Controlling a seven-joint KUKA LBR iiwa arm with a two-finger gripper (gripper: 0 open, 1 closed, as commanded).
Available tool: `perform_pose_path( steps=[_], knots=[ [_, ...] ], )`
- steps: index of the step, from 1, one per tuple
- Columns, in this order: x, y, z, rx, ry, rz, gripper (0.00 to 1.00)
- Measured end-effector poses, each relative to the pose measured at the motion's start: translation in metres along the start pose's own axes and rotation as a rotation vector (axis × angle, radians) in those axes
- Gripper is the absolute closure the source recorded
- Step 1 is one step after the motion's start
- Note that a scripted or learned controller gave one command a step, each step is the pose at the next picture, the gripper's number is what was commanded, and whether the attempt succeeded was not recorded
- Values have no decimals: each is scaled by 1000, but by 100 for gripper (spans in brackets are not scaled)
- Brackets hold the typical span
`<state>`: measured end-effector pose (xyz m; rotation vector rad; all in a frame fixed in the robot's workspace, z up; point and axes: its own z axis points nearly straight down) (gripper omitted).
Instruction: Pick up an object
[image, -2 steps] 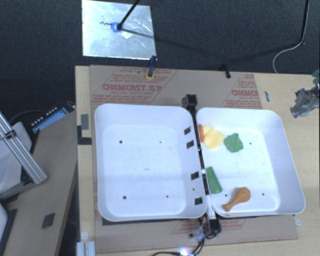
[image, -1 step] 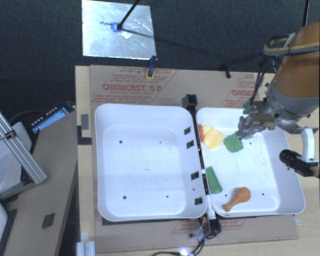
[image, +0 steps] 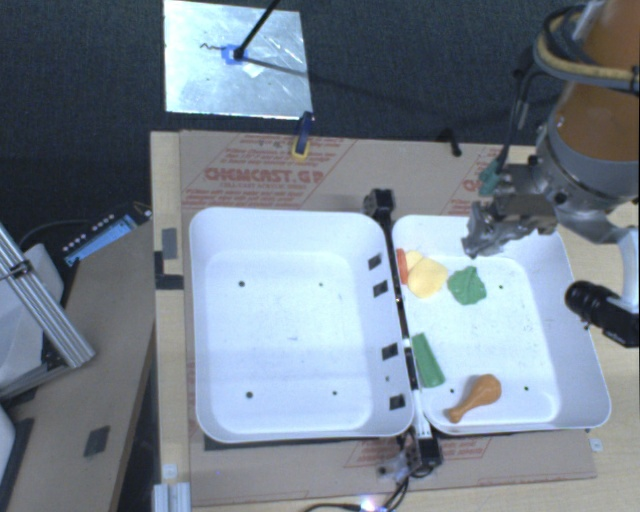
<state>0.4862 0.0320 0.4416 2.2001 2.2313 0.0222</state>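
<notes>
Camera view: gripper (image: 480, 245) hangs over right bin (image: 575, 330), just above green leaf piece (image: 466, 286); whether the fingers are spread or pressed together, I cannot tell. Yellow piece (image: 427, 277) lies beside the leaf.

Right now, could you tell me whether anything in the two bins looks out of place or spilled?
Nothing stands out. The right bin holds four toy foods lying apart or just touching: a yellow piece against an orange one, a green leaf, a green stick by the divider, and a drumstick. The gripper hovers above them.
</notes>
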Motion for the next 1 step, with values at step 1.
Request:
perform_pose_path(
  steps=[1],
  knots=[
    [66, 2, -62, 6, -1, 3, 100]
  ],
)
